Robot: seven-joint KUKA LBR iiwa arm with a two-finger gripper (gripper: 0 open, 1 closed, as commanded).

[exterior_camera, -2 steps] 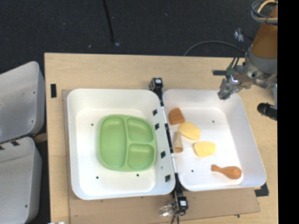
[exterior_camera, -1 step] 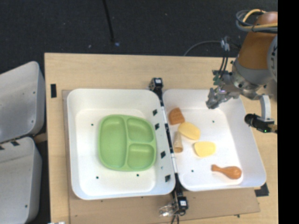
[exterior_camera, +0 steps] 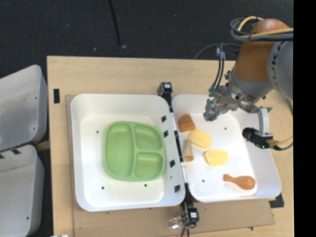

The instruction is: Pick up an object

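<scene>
Grey arm's two-finger gripper (exterior_camera: 212, 110) hangs over the far-left part of the right shallow white bin (exterior_camera: 256, 154). Can't tell the state of the fingers from this angle; nothing visibly held. Nothing picked up so far.

Candidates all lie on the bin floor: brown bread-like chunk (exterior_camera: 186, 123) nearest the gripper, pale yellow rounded piece (exterior_camera: 200, 138), second yellow piece (exterior_camera: 216, 157), small tan cylinder (exterior_camera: 188, 150) by the divider, brown drumstick-shaped toy (exterior_camera: 240, 181).

Left white bin (exterior_camera: 79, 132) holds a green compartment tray (exterior_camera: 134, 150).

Remaining, by my read: descend, grasp, lift.

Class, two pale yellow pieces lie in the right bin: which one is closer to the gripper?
The upper yellow piece, beside the brown block; the lower yellow piece lies farther from the gripper.
</scene>
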